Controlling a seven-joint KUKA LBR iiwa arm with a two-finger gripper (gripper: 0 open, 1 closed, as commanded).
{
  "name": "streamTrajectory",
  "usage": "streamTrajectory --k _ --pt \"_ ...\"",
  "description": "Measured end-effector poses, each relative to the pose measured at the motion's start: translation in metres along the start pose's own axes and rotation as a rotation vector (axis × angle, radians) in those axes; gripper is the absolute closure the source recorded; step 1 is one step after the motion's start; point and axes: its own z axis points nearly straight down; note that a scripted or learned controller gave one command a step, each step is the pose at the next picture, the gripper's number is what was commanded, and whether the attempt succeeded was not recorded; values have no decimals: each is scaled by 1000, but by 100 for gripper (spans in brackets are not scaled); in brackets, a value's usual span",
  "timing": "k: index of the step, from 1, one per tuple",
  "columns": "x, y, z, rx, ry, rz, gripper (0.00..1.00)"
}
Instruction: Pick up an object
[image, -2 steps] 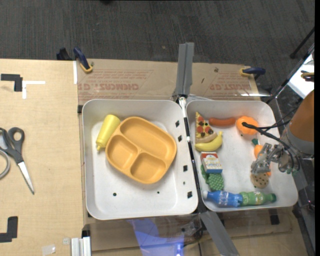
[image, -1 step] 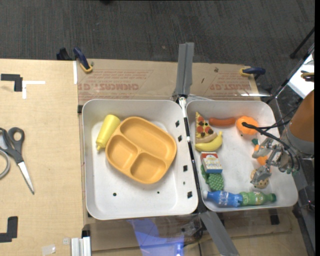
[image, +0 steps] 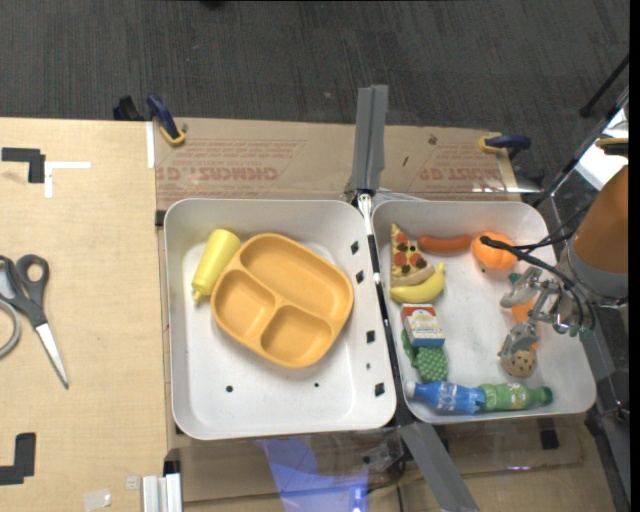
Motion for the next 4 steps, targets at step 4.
streamTrajectory --k 4 --pt "-46 126 -156 1 0 399 100"
